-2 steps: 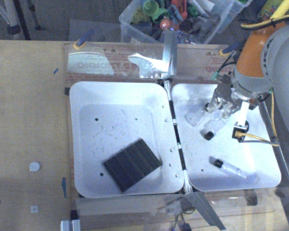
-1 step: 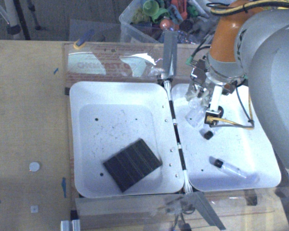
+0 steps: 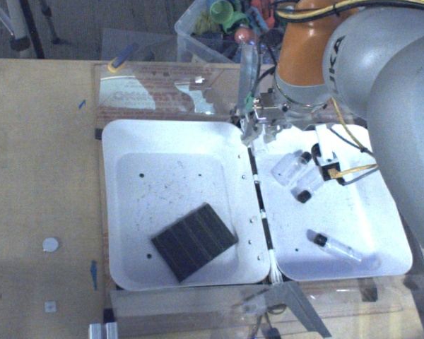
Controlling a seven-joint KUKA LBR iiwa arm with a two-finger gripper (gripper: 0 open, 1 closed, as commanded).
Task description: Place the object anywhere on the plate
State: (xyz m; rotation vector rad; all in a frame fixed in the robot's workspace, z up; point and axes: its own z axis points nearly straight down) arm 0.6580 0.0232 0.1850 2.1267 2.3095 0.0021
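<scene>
Claw (image 3: 250,134): low over seam between bins, grip state can't tell | plate (image 3: 194,241): dark ribbed, left bin (image 3: 120,189) front | objects: clear vials (image 3: 291,167), right bin (image 3: 381,210) | advice: centre over one vial, descend square, lift clear of divider.

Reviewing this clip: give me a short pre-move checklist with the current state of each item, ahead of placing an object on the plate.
1. Dark ridged plate lies flat in the left bin: ok.
2. Plate top free of objects: ok.
3. Clear vials lie loose in the right bin: ok.
4. Object gripped in the claw: cannot tell.
5. Claw above the plate: not ok, it sits at the bins' far shared edge.
</scene>
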